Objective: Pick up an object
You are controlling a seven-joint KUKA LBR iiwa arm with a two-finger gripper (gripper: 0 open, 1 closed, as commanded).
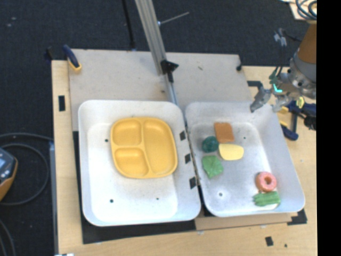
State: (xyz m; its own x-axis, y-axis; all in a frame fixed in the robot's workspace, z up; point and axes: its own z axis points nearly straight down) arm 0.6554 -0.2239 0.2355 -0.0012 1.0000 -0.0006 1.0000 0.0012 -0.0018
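Six small objects lay in the right bin [277,143], none yet lifted; the pick had not begun in any visible sense.

Nearest the camera, at the bin's lower right corner: a green leafy piece [266,199], and touching it just above, a pink ring doughnut [266,181]. Both sat close to the bin's rim.

Mid-bin, a tight cluster: a light green piece [212,166] at the left, a yellow wedge [231,152] just beside it to the right, a dark teal ball [210,143] above the green piece, and an orange-brown block [224,132] farthest back, touching or nearly touching the yellow wedge.

Left bin [96,196] held a yellow divided plate [144,146], its three compartments bare.

Farthest back, at the right bin's upper right corner, the gripper [265,99] hung over the rim, apart from every object. Fingers were small and partly lost against the wrist hardware; I could not tell whether they stood apart or together. Nothing showed between them.

Judgement: task at its start. Done: arm had reached the bin's edge, at most. Left: choose a target, travel over it, descend, close, lift. The block was the nearest candidate to the gripper; the doughnut and leafy piece stood more isolated from the cluster but close to the wall, which could crowd a finger.
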